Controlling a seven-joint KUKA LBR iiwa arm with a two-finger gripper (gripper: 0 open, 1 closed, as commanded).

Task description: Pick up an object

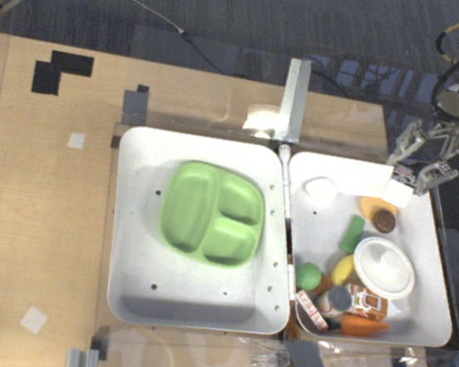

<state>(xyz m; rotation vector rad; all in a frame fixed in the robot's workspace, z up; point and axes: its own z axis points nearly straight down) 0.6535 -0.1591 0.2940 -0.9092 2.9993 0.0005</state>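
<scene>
At the far left we see the bare wooden surface (32, 220), marked with a few black shapes and small pale squares. Next comes the left bin (138, 208), a shallow white tray, and in it lies a green divided plate (211, 212), set slightly askew near the bin's middle. A thin rail separates this bin from the right bin (435, 247), which sits just beside it.

In the right bin we find a small white round lid (319, 187) near the upper left corner. Lower down, a green ball (308, 275) lies near the dividing rail, with a green cylinder (351, 233) up and to the right of it and a yellow piece (342, 270) just beside a white bowl (384, 267). Along the bin's lower edge lie a wrapped snack bar (312, 309) and an orange carrot-like toy (363, 327), close together. Near the upper right of the bin sits a brown disc (385, 220) resting on an orange piece.

At the far right the tool (422, 160) hangs over the bin's upper right corner. A small white block (398, 192) sits right below its fingertips; we cannot tell whether the tool is clamped on it or released.
</scene>
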